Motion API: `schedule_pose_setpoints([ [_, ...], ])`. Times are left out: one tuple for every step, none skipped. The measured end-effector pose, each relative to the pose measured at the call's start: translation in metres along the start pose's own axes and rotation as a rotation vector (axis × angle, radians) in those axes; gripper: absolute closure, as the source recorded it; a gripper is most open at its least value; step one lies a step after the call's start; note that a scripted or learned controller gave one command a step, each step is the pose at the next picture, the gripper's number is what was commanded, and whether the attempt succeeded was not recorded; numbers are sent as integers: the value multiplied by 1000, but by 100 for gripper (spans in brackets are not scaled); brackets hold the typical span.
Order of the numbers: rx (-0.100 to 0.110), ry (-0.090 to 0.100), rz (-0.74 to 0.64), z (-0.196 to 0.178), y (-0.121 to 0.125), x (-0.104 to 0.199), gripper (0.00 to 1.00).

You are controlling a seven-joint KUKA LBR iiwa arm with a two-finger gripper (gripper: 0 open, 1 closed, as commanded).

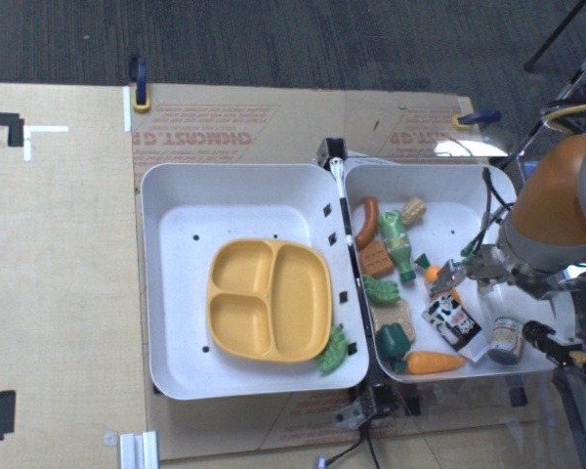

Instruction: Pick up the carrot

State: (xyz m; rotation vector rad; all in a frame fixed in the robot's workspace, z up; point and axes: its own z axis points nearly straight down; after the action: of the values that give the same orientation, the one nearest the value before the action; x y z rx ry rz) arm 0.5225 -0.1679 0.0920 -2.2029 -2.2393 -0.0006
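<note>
The carrot (pixel 434 362) lies on its side near the front wall of the right bin (pixel 469 179), just beside a dark green pepper (pixel 392 339) and near a black-and-white packet (pixel 451 319). The end effector (pixel 456 275) hangs above the bin's middle, well back from the carrot (whether it is released or clenched I cannot tell), right by a small orange piece (pixel 433 274). The risk, I judge, is descending here and taking that piece or the packet; the crowding neighbours could also block a clean grip.
</note>
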Motion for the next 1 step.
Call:
schedule_pose_setpoints([
  [2,-1,184,1,31,19,0],
])
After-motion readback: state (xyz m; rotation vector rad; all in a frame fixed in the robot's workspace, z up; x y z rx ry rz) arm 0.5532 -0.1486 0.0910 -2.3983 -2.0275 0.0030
